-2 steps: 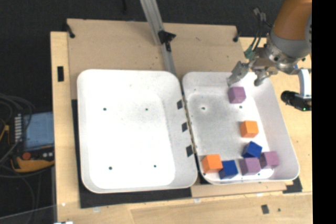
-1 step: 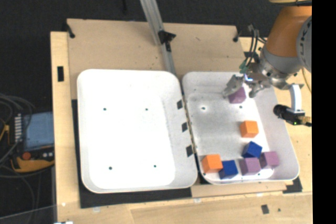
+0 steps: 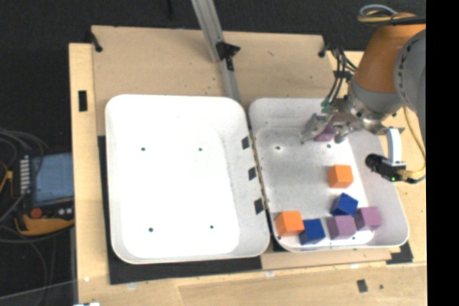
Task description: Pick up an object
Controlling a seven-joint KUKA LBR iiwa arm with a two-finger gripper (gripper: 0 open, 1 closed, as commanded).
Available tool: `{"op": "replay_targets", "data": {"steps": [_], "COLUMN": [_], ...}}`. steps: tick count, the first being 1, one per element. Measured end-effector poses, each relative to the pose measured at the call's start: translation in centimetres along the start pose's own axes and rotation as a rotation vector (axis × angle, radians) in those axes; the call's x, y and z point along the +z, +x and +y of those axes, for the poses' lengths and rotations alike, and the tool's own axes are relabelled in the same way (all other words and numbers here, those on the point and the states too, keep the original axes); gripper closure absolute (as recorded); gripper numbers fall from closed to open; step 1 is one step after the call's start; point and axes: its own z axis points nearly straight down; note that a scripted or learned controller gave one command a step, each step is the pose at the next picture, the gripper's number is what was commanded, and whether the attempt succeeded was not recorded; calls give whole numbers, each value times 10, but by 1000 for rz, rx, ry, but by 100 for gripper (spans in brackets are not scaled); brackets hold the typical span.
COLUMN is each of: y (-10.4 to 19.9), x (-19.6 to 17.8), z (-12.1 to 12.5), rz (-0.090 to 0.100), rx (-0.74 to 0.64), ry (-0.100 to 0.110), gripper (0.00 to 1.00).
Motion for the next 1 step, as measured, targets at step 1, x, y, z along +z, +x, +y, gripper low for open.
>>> {"op": "replay_targets", "data": {"steps": [1], "y": [-1], "x": [-15], "z": [2], "rz": [0], "rx": [2], "ry": [-9], "gripper": [100]}}
